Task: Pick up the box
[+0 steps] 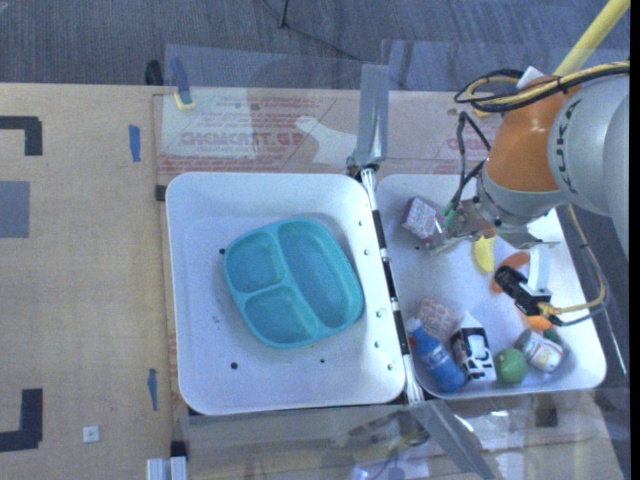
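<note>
- The box (421, 219) sits in the upper left corner of the right bin (590, 368), tilted.
- The hand (457, 230) is just beside it; I cannot tell its opening.
- Judged: lifting remains undone.

The teal divided plate (292, 282) looks smooth, slightly glossy plastic; the left bin (200, 218) matt white plastic; at nine o'clock the bench (70, 268) shows bare matt wood.
</note>
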`<action>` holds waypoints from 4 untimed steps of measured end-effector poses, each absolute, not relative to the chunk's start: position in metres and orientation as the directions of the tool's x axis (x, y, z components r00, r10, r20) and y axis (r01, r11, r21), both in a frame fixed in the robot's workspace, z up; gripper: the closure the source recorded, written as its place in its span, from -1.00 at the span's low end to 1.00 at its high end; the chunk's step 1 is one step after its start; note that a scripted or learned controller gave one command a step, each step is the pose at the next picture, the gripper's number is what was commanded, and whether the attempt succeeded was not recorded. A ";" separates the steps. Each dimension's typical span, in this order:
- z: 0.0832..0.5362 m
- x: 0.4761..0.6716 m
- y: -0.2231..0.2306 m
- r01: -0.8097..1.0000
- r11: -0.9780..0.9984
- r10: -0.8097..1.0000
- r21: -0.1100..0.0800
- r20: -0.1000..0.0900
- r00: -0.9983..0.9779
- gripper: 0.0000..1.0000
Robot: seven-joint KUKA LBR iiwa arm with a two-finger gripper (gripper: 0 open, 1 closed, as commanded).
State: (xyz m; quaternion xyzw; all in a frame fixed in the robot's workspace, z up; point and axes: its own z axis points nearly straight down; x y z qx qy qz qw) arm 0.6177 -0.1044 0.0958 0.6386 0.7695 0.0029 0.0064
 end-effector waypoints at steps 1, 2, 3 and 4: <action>0.096 0.618 -0.105 0.983 0.184 0.983 0.013 -0.006 -0.184 -1.00; 0.087 0.669 -0.108 0.971 0.240 0.971 0.004 -0.003 -0.240 -1.00; 0.095 0.669 -0.111 0.970 0.242 0.970 -0.003 -0.007 -0.242 1.00; 0.088 0.669 -0.117 0.947 0.320 0.947 0.000 0.003 -0.320 1.00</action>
